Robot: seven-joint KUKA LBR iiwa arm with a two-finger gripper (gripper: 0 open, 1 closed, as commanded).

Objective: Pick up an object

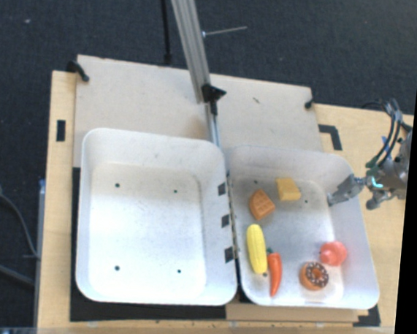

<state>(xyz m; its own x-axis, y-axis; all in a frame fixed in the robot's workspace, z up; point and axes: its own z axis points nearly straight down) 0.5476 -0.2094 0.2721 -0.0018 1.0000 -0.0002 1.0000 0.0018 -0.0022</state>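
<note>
Toward the front of the right bin [349, 235] lie the corn [256, 249], carrot [274, 273], donut [314, 276] and tomato [333, 252]; behind them, a waffle [261, 204] and cheese block [288, 189]. Over the bin's far right rim hovers the gripper [362, 190], fingers spread, holding nothing. Approach is the step in hand; next it must choose a piece and descend.

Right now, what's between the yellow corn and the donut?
In the camera view, the orange carrot lies between the corn and the donut, right beside the corn in the right bin.
</note>
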